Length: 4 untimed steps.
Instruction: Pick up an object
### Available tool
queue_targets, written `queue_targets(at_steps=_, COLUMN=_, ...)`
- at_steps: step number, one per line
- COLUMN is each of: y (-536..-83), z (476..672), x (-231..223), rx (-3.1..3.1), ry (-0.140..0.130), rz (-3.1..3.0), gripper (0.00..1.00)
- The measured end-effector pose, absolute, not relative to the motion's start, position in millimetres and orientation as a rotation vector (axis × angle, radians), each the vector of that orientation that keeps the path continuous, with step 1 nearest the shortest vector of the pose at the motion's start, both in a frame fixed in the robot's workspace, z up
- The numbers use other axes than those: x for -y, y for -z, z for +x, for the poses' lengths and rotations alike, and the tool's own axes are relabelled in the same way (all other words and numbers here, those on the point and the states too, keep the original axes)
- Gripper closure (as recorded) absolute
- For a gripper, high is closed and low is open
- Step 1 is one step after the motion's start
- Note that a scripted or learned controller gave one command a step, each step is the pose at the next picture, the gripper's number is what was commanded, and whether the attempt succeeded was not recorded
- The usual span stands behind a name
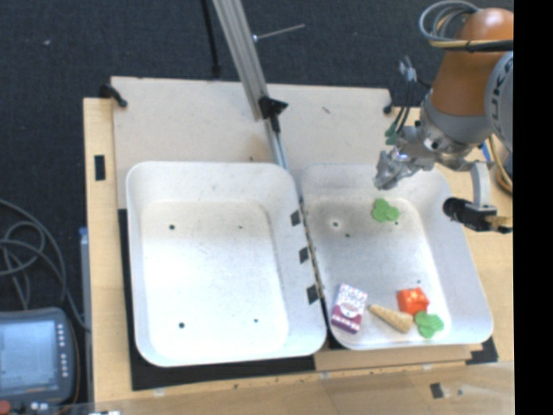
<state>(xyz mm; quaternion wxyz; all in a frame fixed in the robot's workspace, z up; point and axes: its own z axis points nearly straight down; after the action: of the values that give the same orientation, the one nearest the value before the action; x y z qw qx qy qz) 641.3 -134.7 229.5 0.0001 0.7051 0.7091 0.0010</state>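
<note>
Legible markings: none confirmed.
The purple-and-white carton [348, 308] carries printed graphics too small to read; letters on the arm [504, 85] are cut off.

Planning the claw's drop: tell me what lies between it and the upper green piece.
Nothing: bare bin floor separates the claw from the green piece, in the camera view.

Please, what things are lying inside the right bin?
In the right bin: a green piece just below the pincer, a purple-white box, a tan cone, a red piece and another green piece. Nothing looks covered.
</note>
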Motion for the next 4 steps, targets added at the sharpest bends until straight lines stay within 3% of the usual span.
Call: queue_targets(at_steps=4, y=-244, z=549.5, x=-43, rx=-2.231, ry=-0.003, rz=2.214, gripper=1.0)
